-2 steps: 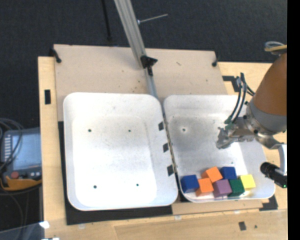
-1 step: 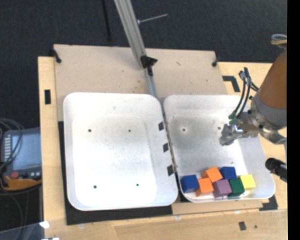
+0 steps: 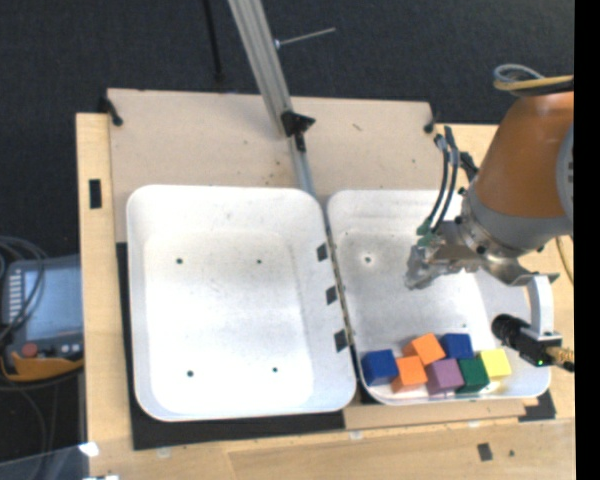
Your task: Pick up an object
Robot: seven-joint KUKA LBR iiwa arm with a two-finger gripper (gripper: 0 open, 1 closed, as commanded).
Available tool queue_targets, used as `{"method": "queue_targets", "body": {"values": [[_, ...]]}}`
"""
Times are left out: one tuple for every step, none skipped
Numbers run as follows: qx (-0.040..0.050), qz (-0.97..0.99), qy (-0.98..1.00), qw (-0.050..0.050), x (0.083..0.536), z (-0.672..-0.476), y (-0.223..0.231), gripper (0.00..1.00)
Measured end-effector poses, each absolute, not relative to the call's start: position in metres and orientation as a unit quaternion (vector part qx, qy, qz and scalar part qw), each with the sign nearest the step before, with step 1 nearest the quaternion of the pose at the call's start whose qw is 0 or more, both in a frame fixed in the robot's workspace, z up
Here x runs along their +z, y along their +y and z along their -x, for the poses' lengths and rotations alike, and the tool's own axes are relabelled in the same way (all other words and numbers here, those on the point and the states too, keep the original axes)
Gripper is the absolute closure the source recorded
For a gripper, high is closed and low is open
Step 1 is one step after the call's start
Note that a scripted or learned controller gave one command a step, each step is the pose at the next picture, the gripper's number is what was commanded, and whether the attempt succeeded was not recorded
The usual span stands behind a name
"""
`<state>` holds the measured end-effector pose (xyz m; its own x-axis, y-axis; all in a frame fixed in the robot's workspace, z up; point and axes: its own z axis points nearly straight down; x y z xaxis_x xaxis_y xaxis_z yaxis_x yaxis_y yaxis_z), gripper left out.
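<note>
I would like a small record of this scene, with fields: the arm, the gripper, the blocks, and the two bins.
arm: grey with an orange band, reaching in from the right over the right bin
gripper: above the right bin's middle, apart from the blocks
blocks: clustered in the right bin's near corner: two blue, two orange, one purple, one green, one yellow
left bin: white, shallow, beside the right bin
task state: no block picked up yet

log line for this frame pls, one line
phase: approach | gripper: above right bin, nothing seen between fingers | blocks: clustered at right bin's near edge, untouched | left bin: no blocks
</note>
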<state>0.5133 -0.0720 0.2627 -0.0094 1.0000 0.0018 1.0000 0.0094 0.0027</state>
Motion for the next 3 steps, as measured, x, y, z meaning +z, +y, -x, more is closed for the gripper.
{"method": "queue_targets", "body": {"values": [[0.0008, -0.704, 0.710, -0.001, 0.263, -0.509, -0.012, 1.00], [-0.0012, -0.705, 0.709, -0.001, 0.249, -0.515, 0.043, 1.00], [-0.0002, -0.705, 0.710, -0.001, 0.246, -0.497, 0.093, 1.00]]}}
